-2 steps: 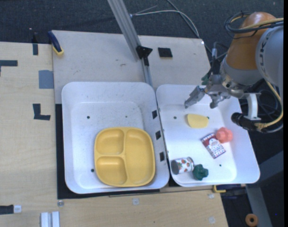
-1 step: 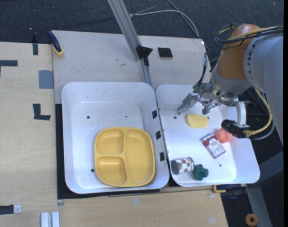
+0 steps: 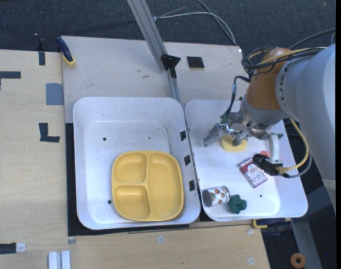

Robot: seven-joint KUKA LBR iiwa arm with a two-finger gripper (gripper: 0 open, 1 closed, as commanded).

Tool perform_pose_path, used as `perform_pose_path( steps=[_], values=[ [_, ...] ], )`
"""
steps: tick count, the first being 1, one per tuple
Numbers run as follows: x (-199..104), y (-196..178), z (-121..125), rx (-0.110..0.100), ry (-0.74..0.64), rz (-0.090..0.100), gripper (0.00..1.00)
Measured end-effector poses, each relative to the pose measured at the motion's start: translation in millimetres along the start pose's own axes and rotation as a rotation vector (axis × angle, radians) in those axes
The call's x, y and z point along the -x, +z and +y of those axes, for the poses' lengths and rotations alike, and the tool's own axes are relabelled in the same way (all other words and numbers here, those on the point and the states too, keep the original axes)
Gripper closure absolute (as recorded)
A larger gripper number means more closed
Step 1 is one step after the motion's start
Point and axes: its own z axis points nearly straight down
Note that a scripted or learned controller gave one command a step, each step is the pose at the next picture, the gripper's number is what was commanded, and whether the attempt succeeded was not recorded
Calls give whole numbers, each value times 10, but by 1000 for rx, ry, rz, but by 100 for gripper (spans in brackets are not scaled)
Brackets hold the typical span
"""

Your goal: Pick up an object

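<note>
Over the right shallow white bin (image 3: 290,206), my two-finger gripper (image 3: 222,132) hangs with jaws spread, beside a pale yellow round object (image 3: 234,145).

I find the right bin (image 3: 215,114) crowded along its near and right portions: a small can (image 3: 215,196) and a green object (image 3: 237,204) lie touching near the front wall, a red-and-white packet (image 3: 252,172) sits just behind them, and a pale yellow piece (image 3: 234,145) lies under the gripper (image 3: 222,132). Its left strip is bare. In the left bin (image 3: 103,122), a yellow divided tray (image 3: 147,185) fills the front; the rear floor is open. A slanted metal post (image 3: 150,29) crosses above the bench behind both bins.
</note>
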Motion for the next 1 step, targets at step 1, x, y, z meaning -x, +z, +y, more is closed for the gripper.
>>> perform_pose_path(
  steps=[1],
  values=[
    [-11, -136, 10, 3, -2, 1, 100]
  ],
)
